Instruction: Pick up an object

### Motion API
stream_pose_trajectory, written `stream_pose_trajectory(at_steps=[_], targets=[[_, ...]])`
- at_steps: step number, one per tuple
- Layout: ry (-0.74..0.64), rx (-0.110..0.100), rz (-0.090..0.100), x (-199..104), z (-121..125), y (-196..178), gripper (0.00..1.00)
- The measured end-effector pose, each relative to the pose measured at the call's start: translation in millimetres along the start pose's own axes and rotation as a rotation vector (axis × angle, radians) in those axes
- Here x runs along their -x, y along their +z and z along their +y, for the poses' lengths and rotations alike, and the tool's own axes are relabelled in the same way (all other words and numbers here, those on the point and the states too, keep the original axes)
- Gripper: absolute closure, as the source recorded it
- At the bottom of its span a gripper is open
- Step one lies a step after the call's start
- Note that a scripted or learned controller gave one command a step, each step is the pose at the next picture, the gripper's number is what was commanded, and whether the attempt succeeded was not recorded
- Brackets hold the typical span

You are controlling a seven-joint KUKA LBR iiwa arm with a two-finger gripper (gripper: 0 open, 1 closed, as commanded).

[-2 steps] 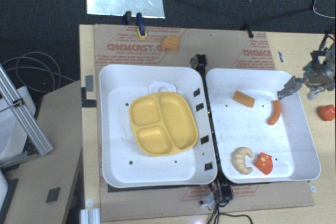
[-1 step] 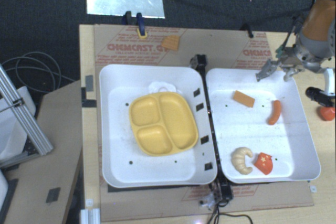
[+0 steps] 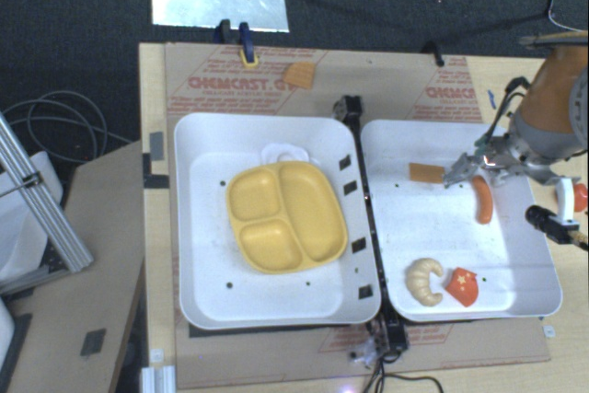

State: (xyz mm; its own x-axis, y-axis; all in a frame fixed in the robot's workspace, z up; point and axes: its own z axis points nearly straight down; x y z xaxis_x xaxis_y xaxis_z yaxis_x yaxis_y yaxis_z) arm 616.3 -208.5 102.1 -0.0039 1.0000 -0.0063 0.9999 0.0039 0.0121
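the tool (image 3: 467, 168) hangs low over the upper part of the right bin (image 3: 396, 198), at the end of a grey arm with an orange band (image 3: 557, 92) reaching in from the right. its metal fingers look spread apart with nothing between them, so it reads as released, though the tips are small and hard to make out.

just beside the tool lie two candidates. to its left is a small flat brown block (image 3: 424, 172), rectangular and toast-coloured, lying flat on the bin floor. just below and to its right is an orange sausage (image 3: 482, 200), a smooth rounded stick lying roughly upright in the view. the tool sits between them, touching neither as far as i can tell.

to do this step well, i would judge the tool should centre over one item, turn its fingers across the narrow width, and come straight down before closing; the sausage may roll, the block may be too flat to grip.

further out, near the front edge, sit a pale croissant (image 3: 425, 280) and a red strawberry (image 3: 462, 286), close together. the left bin (image 3: 198, 198) holds a yellow divided tray (image 3: 285, 216). both bins rest on the tabletop (image 3: 368, 83).
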Motion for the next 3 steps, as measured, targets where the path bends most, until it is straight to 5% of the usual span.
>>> stream_pose_trajectory(at_steps=[1,2,3], targets=[[0.001,-0.008,0.005,-1.8,-2.8,4.4,0.0],[-0.001,-0.005,0.004,-1.3,-1.5,-7.1,1.0],[-0.001,-0.005,0.004,-1.3,-1.7,-6.7,0.0]])
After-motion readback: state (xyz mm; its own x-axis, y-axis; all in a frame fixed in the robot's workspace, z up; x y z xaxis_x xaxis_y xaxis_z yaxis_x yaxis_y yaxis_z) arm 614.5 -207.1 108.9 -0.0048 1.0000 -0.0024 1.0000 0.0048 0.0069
